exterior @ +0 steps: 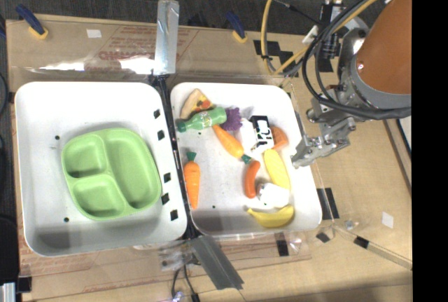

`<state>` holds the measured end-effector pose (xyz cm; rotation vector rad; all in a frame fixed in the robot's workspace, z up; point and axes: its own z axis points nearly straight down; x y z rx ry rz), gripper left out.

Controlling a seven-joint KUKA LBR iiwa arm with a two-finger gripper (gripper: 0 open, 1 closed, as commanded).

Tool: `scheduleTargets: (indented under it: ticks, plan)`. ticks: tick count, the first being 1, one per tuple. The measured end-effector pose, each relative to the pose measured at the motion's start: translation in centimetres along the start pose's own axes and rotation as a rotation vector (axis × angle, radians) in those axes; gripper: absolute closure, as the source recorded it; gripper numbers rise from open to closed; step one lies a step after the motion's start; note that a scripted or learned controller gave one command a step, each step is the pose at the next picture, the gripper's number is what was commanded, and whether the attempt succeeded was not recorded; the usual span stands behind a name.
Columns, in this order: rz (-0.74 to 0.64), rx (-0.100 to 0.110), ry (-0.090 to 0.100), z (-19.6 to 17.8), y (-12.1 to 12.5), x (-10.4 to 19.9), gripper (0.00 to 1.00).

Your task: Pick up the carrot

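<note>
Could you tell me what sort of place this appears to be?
Probably a robotics lab bench for picking trials: two white bins sit side by side, one with plastic toy food including a carrot, and a cabled arm's pincer hangs beside them.

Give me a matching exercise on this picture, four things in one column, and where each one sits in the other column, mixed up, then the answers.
Things:
1. green plate
2. carrot
3. banana
4. gripper

Places:
A. near corner of the right bin
B. outside the right bin, beside its right wall
C. left bin
D. right bin, along its left wall

Pairs: 1-C, 2-D, 3-A, 4-B
</note>
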<state>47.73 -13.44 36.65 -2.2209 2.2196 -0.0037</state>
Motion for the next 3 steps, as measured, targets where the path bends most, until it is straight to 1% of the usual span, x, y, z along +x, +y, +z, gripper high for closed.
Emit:
scheduleTargets:
  ticks: [1,2,3]
  plan:
    - [-0.35,0.0,-0.001,0.5,0.0,4.8,1.0]
    - [-0.588,-0.008,-0.007,8.8,0.1,4.8,1.0]
    - [-0.944,0.002,-0.002,6.3,-0.7,6.0,1.0]
